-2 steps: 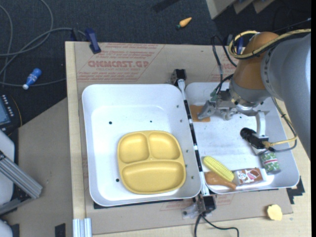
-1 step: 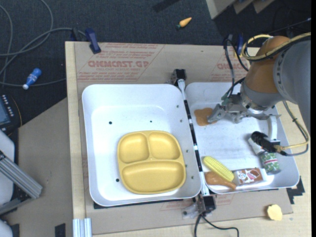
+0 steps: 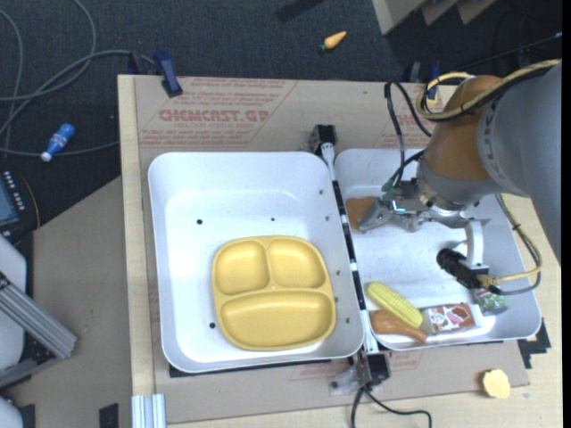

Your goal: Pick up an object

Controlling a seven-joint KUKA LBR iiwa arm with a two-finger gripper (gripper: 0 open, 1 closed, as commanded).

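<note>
The grey arm (image 3: 522,123) with its orange band (image 3: 459,141) reaches in from the right and hangs over the far part of the right bin (image 3: 513,324). Its tool (image 3: 385,212) points left, toward the divider between the bins, with the metal fingers (image 3: 370,222) spread apart and nothing between them. Just beside the fingertips, against the bin's left wall, lies a small brown object (image 3: 359,209); whether the fingers touch it cannot be told.

At the near edge of the right bin an ear of yellow corn (image 3: 394,303) lies tilted, resting on a brown item (image 3: 397,326). Just to its right is a flat red-and-white packet (image 3: 451,317).

The left bin (image 3: 178,185) holds a yellow divided plate (image 3: 272,291) with three compartments, lying flat in the near half.

On the tabletop (image 3: 232,105), near the right corner, sits a small yellow piece (image 3: 496,382). On the dark floor beyond lie a blue bottle (image 3: 59,140) at the left and a small orange thing (image 3: 334,39) far off.
</note>
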